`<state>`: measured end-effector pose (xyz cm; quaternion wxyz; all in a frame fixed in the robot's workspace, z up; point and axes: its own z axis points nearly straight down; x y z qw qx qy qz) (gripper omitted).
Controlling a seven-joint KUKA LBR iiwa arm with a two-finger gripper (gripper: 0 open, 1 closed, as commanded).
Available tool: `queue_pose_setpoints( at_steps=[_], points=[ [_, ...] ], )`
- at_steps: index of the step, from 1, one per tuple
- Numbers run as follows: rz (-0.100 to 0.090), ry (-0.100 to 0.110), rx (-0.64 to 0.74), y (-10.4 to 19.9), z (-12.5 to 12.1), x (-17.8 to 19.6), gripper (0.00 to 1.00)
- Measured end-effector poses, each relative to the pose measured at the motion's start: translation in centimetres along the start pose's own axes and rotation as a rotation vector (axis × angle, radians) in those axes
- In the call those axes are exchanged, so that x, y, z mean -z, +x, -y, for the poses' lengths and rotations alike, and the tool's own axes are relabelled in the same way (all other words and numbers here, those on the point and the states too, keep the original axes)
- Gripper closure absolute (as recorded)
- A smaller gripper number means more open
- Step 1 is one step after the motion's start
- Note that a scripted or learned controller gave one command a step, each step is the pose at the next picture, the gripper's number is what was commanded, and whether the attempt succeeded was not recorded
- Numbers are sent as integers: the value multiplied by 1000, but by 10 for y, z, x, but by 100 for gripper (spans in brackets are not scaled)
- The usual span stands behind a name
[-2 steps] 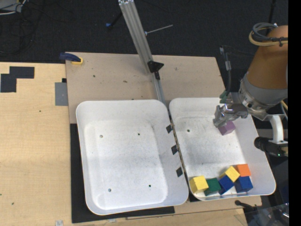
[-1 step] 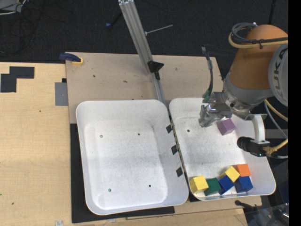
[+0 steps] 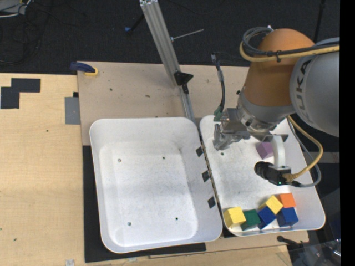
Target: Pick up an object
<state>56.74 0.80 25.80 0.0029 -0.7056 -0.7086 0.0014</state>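
— Two white bins sit side by side: the left bin (image 3: pixel 147 182) and the right bin (image 3: pixel 238 170). How many blocks do you count?

— Seven in the right bin. Six crowd its near corner: two yellow blocks (image 3: pixel 235 215) (image 3: pixel 273 204), one green block (image 3: pixel 250 219), two blue blocks (image 3: pixel 266 218) (image 3: pixel 287 217) and one orange block (image 3: pixel 287 199). One purple block (image 3: pixel 265 148) lies apart, farther back.

— And the gripper (image 3: pixel 221 140)?

— Low over the right bin's far left part, well apart from the cluster. Nothing sits between its fingers; spread or pressed together, I cannot tell.

— Any writing?

— Letters "UK" on the grey arm (image 3: pixel 316 87).
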Motion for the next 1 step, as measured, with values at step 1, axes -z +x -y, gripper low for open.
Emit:
queue_pose_setpoints(
  at_steps=[1],
  points=[
    [0,1,-1,51,3,-5,100]
  ],
)
